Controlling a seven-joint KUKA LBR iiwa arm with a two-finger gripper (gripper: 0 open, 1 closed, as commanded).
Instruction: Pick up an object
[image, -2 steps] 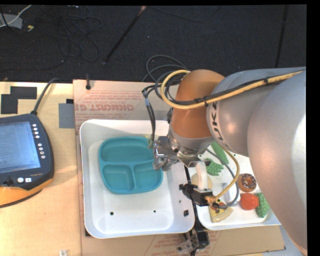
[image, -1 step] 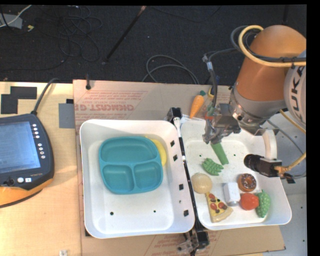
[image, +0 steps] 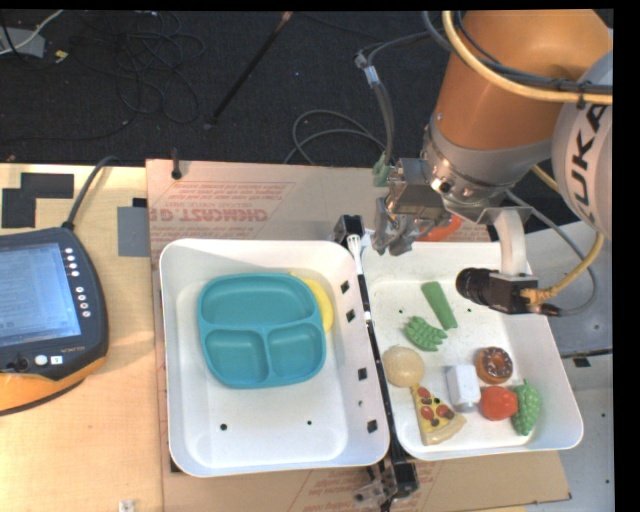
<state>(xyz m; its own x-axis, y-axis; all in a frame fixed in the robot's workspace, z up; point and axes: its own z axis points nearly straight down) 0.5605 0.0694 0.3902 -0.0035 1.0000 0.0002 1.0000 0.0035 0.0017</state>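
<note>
My gripper (image: 392, 240) is hanging over the back left corner of the right bin (image: 560, 352), can't tell if it's open or shut. All the toy food sits nearer the front: green pod (image: 438, 304), donut (image: 494, 365), pizza (image: 436, 413).

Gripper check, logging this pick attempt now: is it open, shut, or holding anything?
Gripper: above the right bin's far left corner; open or shut cannot be told.

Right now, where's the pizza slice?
The pizza slice lies in the right bin, near its front edge, just below the round cream ball.
</note>
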